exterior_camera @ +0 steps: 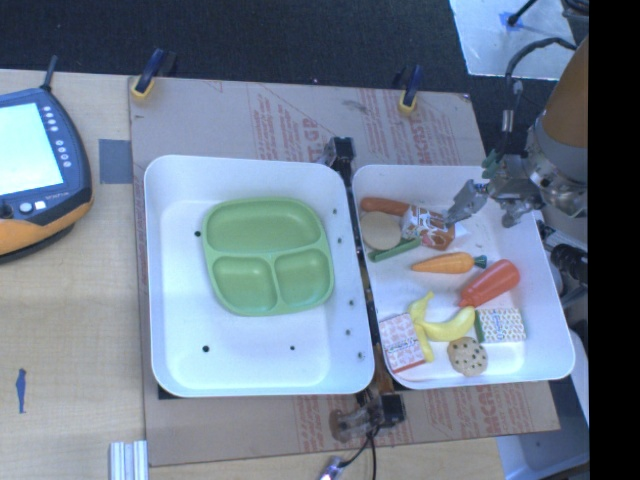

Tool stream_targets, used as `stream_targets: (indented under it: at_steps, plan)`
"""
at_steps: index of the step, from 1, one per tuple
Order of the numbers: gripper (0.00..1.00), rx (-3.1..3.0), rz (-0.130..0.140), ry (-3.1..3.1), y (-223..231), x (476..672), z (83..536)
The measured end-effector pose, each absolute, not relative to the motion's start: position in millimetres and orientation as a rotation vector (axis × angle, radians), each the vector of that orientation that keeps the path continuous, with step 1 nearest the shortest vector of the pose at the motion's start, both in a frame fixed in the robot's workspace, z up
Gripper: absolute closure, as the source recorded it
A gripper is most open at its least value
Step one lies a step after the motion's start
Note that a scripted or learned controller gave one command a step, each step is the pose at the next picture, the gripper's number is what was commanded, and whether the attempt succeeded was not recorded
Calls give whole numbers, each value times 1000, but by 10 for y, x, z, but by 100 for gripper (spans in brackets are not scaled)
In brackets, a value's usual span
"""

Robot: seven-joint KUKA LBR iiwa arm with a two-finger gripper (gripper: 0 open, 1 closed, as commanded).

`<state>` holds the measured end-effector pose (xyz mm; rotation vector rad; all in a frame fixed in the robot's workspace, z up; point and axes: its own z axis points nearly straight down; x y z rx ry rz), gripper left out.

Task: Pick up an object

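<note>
I see the tool [478, 196] near the far edge of the right bin [556, 298], beside a small wrapped packet [430, 226]; whether it is open or closed I cannot tell, and nothing is visibly held. The carrot [444, 263], red pepper [490, 282], banana [447, 322] and cookie [467, 356] lie crowded, so I fear a grasp may push neighbours or slip. The left bin [170, 268] holds a green divided plate [268, 255].

One fixed cam above bench [80, 298], angled down, taking in both white bins [165, 268].
</note>
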<state>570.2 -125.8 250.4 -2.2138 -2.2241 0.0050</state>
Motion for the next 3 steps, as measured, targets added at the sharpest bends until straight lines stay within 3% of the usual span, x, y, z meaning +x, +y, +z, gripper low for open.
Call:
stream_targets:
  at_steps: [1, 3]
  plan:
    - [0, -2214, 5, -2226, -1270, 5974, 918]
    - [0, -2212, 4, -2226, -1102, 4976, 913]
